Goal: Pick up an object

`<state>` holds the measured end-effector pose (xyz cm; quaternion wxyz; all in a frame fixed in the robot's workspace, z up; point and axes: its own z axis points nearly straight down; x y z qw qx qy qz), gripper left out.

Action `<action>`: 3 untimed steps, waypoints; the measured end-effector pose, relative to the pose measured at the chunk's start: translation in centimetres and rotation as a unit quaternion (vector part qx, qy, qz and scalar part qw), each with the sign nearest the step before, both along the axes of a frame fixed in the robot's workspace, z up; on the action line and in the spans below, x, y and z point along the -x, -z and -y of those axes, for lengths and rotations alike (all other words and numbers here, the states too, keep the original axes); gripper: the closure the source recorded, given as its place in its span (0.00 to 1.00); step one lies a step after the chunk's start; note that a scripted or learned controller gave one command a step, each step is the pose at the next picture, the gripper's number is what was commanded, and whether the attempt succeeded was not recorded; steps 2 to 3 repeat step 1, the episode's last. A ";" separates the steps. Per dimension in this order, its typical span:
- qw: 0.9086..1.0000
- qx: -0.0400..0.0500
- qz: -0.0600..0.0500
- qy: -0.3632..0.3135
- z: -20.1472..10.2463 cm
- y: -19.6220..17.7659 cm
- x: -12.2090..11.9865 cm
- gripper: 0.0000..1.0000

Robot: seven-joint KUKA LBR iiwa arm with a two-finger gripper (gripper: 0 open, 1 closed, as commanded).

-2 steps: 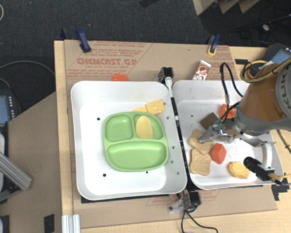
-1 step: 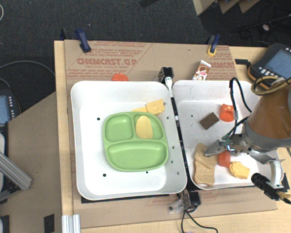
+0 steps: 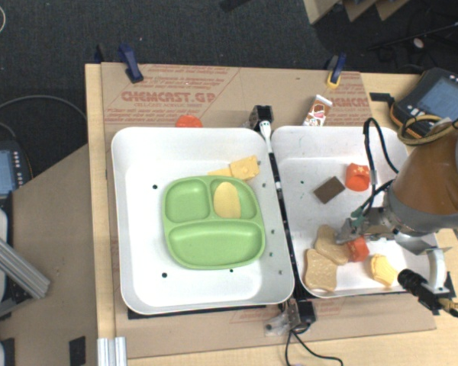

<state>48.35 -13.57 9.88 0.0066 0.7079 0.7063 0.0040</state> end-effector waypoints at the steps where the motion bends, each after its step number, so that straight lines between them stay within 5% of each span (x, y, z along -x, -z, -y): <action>1: 1.000 -0.001 0.000 -0.006 -6.7 -9.2 -9.4 1.00; 3: 1.000 -0.001 0.000 -0.006 -6.7 -9.2 -9.4 1.00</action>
